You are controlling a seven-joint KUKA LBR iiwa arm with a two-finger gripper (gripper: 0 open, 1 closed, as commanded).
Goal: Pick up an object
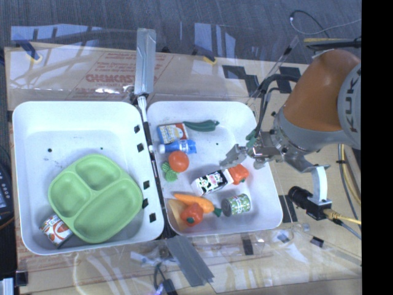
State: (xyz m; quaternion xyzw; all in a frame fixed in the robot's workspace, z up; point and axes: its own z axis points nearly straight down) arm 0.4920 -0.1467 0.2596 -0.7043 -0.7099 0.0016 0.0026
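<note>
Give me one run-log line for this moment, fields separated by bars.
end effector: over right bin | nearest: cow-print carton | grasp: none seen | green plate: left bin

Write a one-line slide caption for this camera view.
KUKA arm's hand hovers over the right bin of toy food, beside a cow-print carton; green divided plate lies in the left bin.

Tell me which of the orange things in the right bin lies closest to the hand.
The small orange piece at the black-and-white carton's right end, just below the hand. The round orange tomato and long orange carrot lie farther left.
</note>
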